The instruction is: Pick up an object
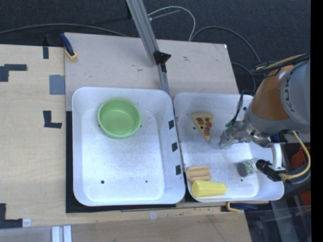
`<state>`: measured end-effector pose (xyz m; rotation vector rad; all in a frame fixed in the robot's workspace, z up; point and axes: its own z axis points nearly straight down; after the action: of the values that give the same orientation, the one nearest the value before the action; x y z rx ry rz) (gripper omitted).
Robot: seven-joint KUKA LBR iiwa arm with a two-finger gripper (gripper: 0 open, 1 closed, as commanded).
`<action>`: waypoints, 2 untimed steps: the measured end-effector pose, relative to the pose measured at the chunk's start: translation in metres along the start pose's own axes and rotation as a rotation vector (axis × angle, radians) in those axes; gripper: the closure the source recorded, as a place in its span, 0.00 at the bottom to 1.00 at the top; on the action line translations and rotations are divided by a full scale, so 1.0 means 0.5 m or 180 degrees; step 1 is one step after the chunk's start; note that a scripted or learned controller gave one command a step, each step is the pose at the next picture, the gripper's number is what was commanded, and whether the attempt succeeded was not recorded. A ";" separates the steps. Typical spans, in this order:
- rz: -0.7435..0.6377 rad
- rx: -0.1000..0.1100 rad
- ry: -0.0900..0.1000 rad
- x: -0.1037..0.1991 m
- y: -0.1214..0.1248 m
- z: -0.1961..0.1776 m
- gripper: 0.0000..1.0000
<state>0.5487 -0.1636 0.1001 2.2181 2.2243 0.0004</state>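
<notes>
The right bin (217, 163) holds a pizza slice (203, 124) near its back, a tan hot-dog bun (198, 173) and a yellow piece (208, 188) at its front left, and a small grey and green object (248, 167) at the front right. My gripper (226, 139) hangs over the middle of this bin, just right of the pizza slice and above the small grey and green object. I see nothing held in it.
A green bowl (119, 117) sits at the back of the left bin (126, 170). A metal pole (146, 26) slants up from the back edge between the bins. Cables run behind and to the right of the right bin.
</notes>
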 end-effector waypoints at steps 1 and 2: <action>0.0000 -0.0009 -0.0002 0.014 0.019 -0.105 1.00; 0.0006 -0.0010 -0.0005 -0.004 0.026 -0.200 1.00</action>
<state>0.5615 -0.1655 0.2003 2.2178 2.2198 0.0023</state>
